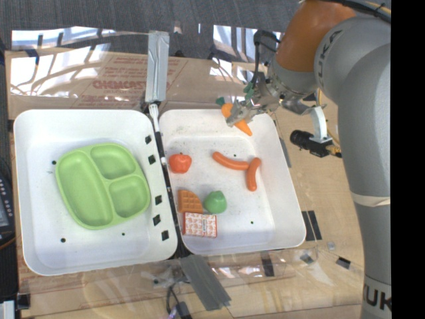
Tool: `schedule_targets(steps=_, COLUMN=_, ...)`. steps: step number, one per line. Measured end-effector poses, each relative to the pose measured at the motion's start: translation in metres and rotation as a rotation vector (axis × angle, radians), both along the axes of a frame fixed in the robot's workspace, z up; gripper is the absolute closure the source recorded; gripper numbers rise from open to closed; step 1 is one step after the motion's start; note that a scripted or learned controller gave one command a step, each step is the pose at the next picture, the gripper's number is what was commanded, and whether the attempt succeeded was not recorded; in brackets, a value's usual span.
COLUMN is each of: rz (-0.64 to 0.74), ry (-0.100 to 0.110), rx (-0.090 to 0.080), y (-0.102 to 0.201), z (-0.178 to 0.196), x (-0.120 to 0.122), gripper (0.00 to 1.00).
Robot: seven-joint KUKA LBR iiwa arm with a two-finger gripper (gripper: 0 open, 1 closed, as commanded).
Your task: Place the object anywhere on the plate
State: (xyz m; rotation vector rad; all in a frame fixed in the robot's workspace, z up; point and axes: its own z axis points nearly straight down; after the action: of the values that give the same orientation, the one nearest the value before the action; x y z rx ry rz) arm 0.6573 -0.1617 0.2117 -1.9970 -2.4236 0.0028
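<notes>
Up at the far edge of the right bin (289, 205) sits the hand (240, 113), and it's clamped on a carrot (242, 124) — orange body between the fingers, tip slanting down to the right, green top (220, 101) poking out on the left. So the carrot is right in the grip, lifted at the bin's far rim and well apart from the plate (74, 195).

Behind the hand, the grey arm (362, 105) with its orange band (307, 28) comes in from the right.

Spreading out across the right bin: two orange sausages lie mid-floor, one sausage (230, 161) running left to right, the other sausage (252, 173) running away from the camera, their ends close together. A tomato (179, 163) rests near the left wall. Toward the front, a waffle (189, 200) lies touching a green apple (214, 202), and a red-and-white cracker (200, 225) lies just in front of them.

Over in the left bin (33, 131), the green plate with three compartments lies flat. Both bins sit on the desk (319, 191).
</notes>
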Motion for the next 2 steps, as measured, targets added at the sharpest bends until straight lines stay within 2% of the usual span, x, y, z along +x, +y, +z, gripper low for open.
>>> schedule_targets(steps=1, rz=0.183, ry=0.005, rx=0.002, y=0.047, z=-0.098, x=-0.047, gripper=1.00)
schedule_targets(steps=2, rz=0.225, ry=-0.003, rx=0.000, y=0.113, z=-0.018, x=0.000, gripper=1.00)
